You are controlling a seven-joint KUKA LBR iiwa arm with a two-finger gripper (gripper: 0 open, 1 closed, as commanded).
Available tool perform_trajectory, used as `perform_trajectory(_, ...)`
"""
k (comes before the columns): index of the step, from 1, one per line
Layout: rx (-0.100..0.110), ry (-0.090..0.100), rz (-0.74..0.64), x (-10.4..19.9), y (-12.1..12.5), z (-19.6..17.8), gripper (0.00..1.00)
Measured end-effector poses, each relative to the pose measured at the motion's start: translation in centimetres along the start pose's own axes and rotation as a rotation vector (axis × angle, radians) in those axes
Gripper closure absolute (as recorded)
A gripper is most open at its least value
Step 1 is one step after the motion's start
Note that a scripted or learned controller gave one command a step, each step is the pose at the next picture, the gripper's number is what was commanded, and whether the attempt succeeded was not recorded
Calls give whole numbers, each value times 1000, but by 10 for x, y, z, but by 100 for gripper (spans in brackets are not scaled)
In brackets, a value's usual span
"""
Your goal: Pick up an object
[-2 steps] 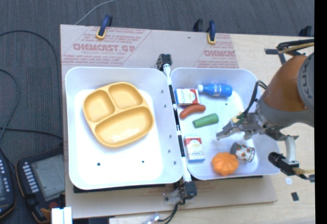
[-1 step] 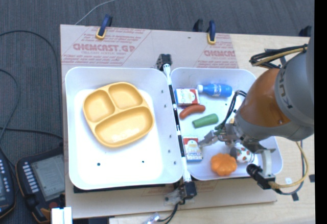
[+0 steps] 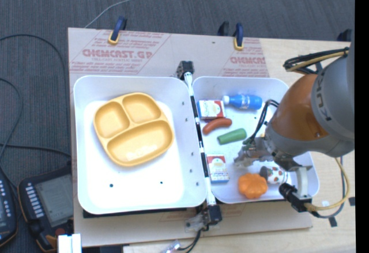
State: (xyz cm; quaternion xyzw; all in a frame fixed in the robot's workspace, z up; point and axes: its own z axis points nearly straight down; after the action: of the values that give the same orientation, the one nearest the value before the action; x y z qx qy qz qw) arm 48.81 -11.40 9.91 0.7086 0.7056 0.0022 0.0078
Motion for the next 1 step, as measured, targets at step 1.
perform_trajectory(1, 0, -2, 1, -1, 0, 0, 0)
